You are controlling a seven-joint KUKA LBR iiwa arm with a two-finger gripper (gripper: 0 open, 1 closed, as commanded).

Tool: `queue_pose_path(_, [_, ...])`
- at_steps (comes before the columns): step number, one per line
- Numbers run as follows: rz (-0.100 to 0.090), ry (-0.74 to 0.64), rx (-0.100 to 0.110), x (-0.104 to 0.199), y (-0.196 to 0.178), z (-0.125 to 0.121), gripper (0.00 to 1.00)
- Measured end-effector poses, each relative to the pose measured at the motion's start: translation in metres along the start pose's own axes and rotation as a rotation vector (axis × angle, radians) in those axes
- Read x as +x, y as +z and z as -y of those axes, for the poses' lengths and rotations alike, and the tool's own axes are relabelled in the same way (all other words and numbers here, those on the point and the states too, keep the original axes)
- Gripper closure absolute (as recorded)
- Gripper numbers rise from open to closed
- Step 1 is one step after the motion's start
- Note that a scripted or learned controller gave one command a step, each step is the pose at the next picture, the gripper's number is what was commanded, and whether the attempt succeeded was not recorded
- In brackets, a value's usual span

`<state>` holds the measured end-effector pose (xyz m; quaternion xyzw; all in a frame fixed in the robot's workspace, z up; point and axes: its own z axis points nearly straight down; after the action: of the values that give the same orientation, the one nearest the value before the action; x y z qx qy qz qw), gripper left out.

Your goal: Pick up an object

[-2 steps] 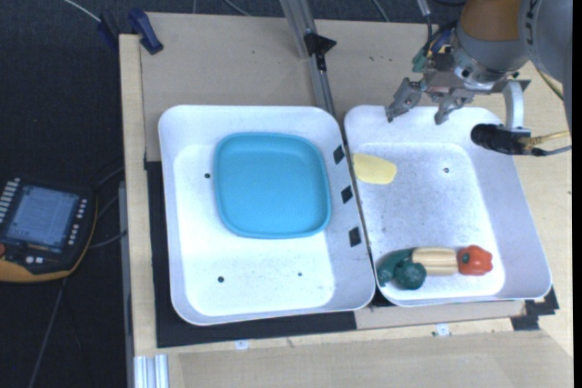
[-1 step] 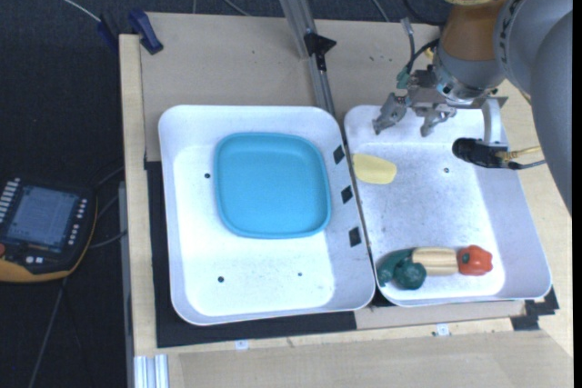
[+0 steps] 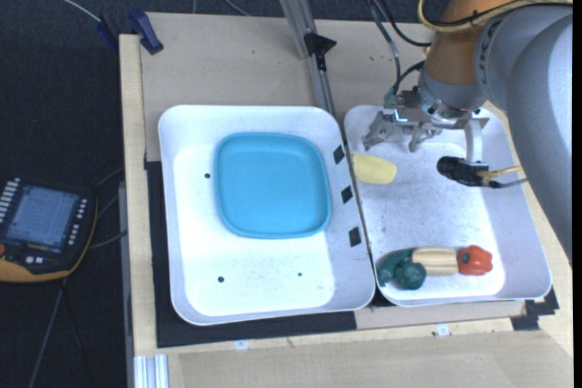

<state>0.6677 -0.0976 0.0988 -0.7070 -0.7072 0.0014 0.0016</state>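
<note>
your end effector (image 3: 400, 134) hangs open and empty at the right bin's (image 3: 518, 223) far edge; descending here, it misses the yellow piece (image 3: 375, 168).

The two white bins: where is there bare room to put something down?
Right bin: bare floor between the yellow piece and the green, tan and red items along its near edge. Left bin: a strip below the blue plate. Crowded around the gripper.

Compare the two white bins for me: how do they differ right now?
The left bin holds one blue plate; the right bin holds several small items: a yellow piece, a green, tan and red cluster. The gripper hangs over the right bin, not the left. Both are shallow, white and side by side.
</note>
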Motion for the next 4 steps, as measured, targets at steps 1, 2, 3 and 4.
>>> queue_pose_path(1, [0.001, -0.001, -0.007, 0.000, -0.014, -0.002, 1.00])
queue_pose_path(2, [0.001, 0.000, -0.009, -0.008, -0.062, -0.002, 1.00])
queue_pose_path(3, [0.001, 0.000, -0.010, -0.005, -0.119, 0.007, 1.00])
queue_pose_path(4, [0.000, 0.000, -0.006, -0.005, -0.128, 0.006, 1.00])
